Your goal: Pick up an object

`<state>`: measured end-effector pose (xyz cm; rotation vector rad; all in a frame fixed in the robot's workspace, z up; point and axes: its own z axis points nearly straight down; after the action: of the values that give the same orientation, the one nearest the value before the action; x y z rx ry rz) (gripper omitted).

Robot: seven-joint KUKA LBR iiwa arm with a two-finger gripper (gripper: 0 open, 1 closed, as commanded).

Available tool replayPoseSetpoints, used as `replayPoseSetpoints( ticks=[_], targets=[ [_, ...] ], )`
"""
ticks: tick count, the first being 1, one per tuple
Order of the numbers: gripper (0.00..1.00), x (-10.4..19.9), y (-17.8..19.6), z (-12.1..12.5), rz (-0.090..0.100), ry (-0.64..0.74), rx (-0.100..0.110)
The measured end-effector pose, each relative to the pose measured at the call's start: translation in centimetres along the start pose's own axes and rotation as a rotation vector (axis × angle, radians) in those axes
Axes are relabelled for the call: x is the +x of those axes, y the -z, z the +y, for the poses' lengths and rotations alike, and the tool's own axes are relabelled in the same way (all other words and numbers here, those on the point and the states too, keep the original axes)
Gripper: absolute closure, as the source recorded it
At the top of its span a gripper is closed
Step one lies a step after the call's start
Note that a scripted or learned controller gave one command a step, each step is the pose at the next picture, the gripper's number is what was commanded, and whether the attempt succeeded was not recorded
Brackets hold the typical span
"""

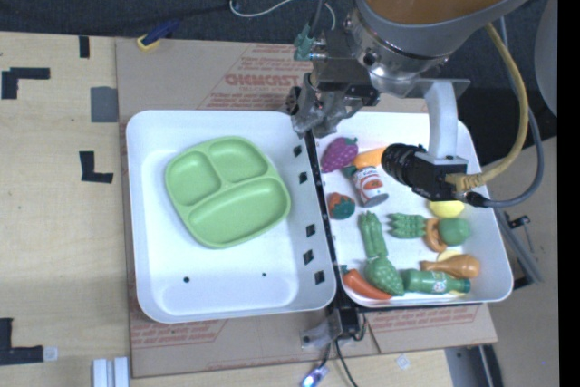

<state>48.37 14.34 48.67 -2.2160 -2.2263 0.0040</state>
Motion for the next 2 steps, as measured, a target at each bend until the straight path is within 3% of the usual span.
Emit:
replayPoseSetpoints(
  ticks=[1,2],
  targets=[
    [1.0,4.3,-3.0,-0.1,0.0,0.001,0.003],
    [1.0,9.3,-9.3,-0.1,-0.002,0.001,0.006]
  ],
)
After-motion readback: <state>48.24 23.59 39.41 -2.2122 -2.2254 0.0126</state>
